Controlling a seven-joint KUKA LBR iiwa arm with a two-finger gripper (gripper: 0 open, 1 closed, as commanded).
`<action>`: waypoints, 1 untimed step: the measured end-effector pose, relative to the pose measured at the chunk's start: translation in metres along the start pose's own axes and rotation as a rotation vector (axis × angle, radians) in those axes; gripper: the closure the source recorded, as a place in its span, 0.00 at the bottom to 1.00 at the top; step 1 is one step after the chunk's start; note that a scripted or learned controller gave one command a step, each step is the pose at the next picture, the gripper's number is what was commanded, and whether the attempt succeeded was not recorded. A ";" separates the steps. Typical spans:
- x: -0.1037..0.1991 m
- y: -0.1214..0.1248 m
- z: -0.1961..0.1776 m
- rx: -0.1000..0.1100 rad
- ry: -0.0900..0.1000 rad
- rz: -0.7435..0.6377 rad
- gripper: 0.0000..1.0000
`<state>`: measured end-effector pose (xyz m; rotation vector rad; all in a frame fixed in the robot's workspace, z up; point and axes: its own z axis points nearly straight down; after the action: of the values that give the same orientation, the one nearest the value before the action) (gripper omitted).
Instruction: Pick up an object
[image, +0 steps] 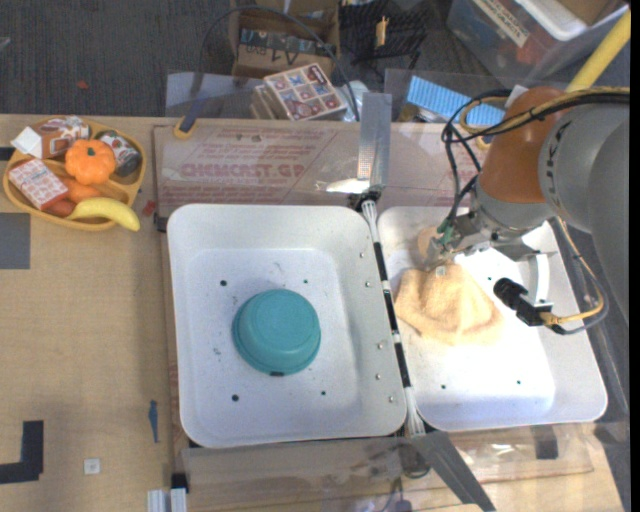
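Two-finger gripper (441, 250) down in the right-hand shallow white bin (520, 400), at that bin's upper left part; grip state not readable from above, so cannot tell whether clenched or released. Directly below the gripper and touching or nearly touching it, one pale yellow crumpled cloth (447, 305), lying on the bin floor against the left wall; not visibly lifted. Above and to the right of the gripper, the grey arm with its one orange band (520, 150), black cables looping around it; one small black fitting with a yellow-tipped lead (525, 303) just right of the cloth. Left of the gripper, beyond the divider, the second shallow white bin (200, 240); in it one teal round plastic bowl (278, 331), upside down, well apart from the gripper. Far left of the gripper, on the wooden bench, one yellow dish of toy food (20, 190) holding one orange toy pumpkin (91, 162) and one yellow toy banana (107, 211). Two bins counted, one cloth, one bowl.
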<state>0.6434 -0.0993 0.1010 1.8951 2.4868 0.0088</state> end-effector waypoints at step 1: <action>0.000 0.000 0.000 0.000 0.000 0.000 0.00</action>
<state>0.6434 -0.0992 0.1011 1.8950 2.4869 0.0087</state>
